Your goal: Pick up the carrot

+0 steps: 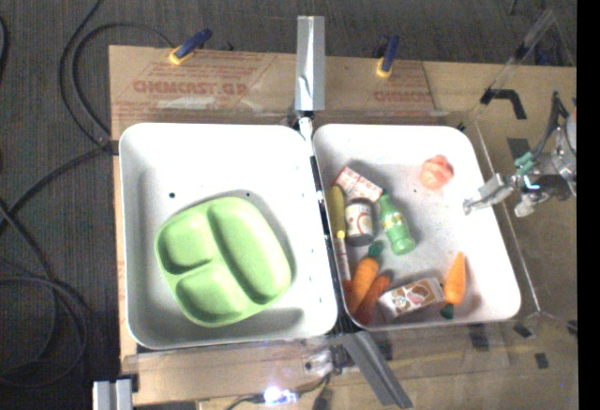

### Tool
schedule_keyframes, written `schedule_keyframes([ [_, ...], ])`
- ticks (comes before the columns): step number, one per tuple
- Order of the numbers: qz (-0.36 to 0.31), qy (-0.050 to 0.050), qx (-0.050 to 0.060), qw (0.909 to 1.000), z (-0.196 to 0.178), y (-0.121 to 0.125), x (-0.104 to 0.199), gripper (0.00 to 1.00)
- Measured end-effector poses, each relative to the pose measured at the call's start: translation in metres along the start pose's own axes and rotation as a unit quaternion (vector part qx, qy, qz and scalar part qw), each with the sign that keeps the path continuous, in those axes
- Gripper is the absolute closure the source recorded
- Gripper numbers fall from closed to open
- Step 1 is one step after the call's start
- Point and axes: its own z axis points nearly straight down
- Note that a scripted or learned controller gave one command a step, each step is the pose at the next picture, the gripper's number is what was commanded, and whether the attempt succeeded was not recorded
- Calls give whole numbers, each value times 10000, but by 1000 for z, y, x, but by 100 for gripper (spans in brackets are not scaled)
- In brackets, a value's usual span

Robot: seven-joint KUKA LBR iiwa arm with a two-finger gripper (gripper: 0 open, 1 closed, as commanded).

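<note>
The carrot (456,278) lies untouched in the right bin (487,211), the gripper (483,195) poised at its rim, jaws' state unclear.

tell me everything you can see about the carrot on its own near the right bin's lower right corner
The carrot is a small orange toy-like piece, plastic by its look, with a dark green stub at its lower end. It lies on the floor of the right bin, near the lower right corner, pointing up and slightly right. Its lower end sits beside the milk carton; whether they touch is unclear.
</note>
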Motion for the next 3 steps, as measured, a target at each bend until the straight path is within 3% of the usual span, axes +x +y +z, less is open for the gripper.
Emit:
schedule_keyframes([
  [1, 603, 57, -12, 9982, 160, -18, 7, 0],
  [2, 608, 49, 25, 9981, 156, -20, 5, 100],
  [3, 1482, -2, 9, 9890, 98, -24, 69, 100],
])
